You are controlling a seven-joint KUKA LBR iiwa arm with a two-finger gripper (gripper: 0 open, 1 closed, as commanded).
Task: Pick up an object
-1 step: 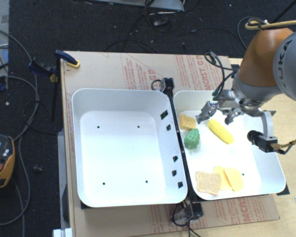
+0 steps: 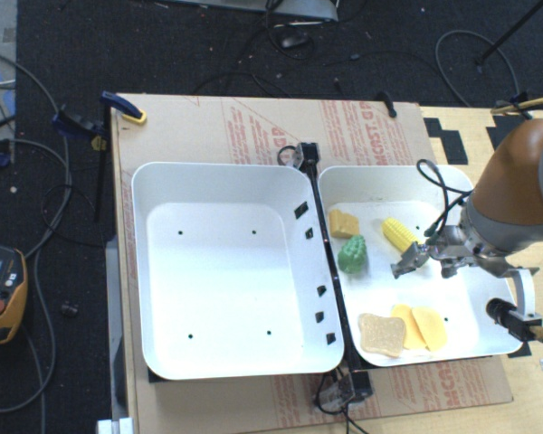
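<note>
1. Gripper (image 2: 405, 265) poised low inside right bin (image 2: 380, 183), just right of broccoli (image 2: 353, 255); finger state: cannot tell.
2. Corn (image 2: 398, 233) just above gripper, cheese (image 2: 343, 223) above broccoli (both loose, unheld).
3. Bread (image 2: 382, 334) below broccoli, apparently spaced for single-item access.

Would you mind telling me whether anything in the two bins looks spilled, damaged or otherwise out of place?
Nothing stands out. The corn, cheese block, broccoli, bread slice and yellow slices all lie loose inside the right bin, and the hand hovers among them.
</note>
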